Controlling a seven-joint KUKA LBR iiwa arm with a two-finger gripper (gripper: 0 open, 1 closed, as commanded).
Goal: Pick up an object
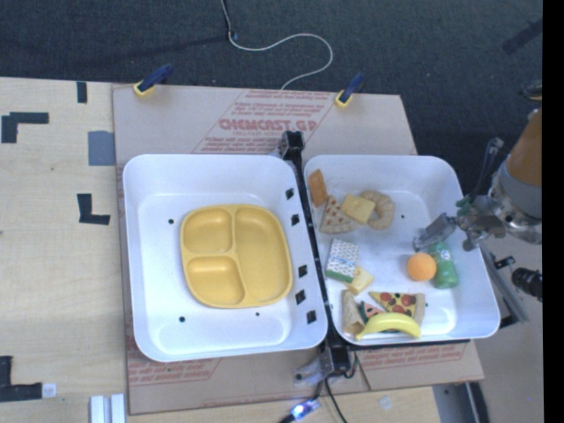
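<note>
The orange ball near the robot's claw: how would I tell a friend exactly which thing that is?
Look at the right white bin, the one full of toy food. Near its right wall, just under the gripper, sits the orange ball, touching a green toy. It is the only round, plain orange piece there.

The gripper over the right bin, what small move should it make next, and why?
Probably a short drop straight down. The gripper hangs just above and left of the orange ball, which lies beside a green toy in the right bin, with nothing between its fingers.
</note>
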